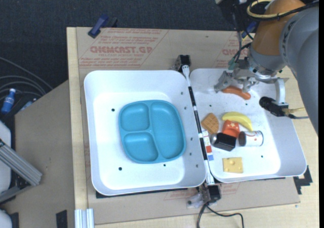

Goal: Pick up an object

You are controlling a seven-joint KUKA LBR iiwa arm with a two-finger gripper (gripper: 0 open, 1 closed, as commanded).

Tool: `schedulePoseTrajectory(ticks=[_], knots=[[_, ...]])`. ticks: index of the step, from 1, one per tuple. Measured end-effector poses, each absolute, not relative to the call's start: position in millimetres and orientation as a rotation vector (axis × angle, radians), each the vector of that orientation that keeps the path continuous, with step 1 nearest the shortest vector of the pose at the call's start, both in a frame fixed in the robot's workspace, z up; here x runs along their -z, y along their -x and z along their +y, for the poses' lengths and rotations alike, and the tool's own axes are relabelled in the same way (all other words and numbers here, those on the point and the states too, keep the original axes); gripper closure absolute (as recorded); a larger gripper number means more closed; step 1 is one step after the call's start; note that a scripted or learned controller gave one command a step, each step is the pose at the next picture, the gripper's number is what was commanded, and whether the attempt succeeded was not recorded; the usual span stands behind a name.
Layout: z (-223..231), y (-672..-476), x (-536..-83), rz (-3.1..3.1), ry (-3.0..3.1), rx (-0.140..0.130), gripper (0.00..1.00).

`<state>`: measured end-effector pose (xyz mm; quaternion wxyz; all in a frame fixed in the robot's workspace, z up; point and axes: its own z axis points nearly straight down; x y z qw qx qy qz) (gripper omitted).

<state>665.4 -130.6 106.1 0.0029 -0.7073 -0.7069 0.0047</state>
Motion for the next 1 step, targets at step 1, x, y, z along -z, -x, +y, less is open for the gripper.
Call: schedulePoseTrajectory(ticks=[1], knots=[[-144.9,-671.1,-91.8,-2.233,2.228,0.013,0.00]])
